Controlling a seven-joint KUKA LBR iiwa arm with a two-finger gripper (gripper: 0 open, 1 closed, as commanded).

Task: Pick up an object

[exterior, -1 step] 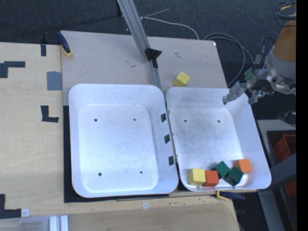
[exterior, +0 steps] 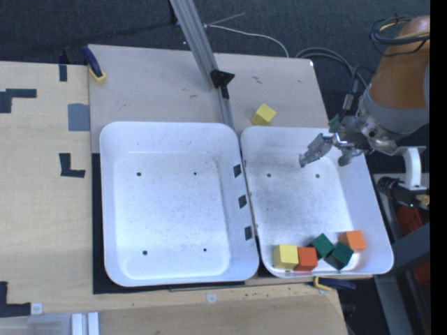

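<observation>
My gripper (exterior: 326, 155) hangs over the upper right part of the right bin (exterior: 293, 194), open, with nothing between its fingers (exterior: 311, 154). Several small blocks lie along the near edge of that bin: a yellow block (exterior: 285, 255), an orange-red block (exterior: 306, 258), two green blocks (exterior: 323, 244) (exterior: 340, 256) and an orange block (exterior: 355, 240). They are well below the gripper in the view. Another yellow block (exterior: 264, 114) rests on the bench just beyond the right bin's far rim.
The left bin (exterior: 167, 201) sits beside the right one, their rims meeting in the middle. A grey metal post (exterior: 199, 37) slants up from the bench behind the bins. Cables (exterior: 328, 54) trail at the back right. A blue-and-yellow clamp (exterior: 93, 65) sits at the bench's far left.
</observation>
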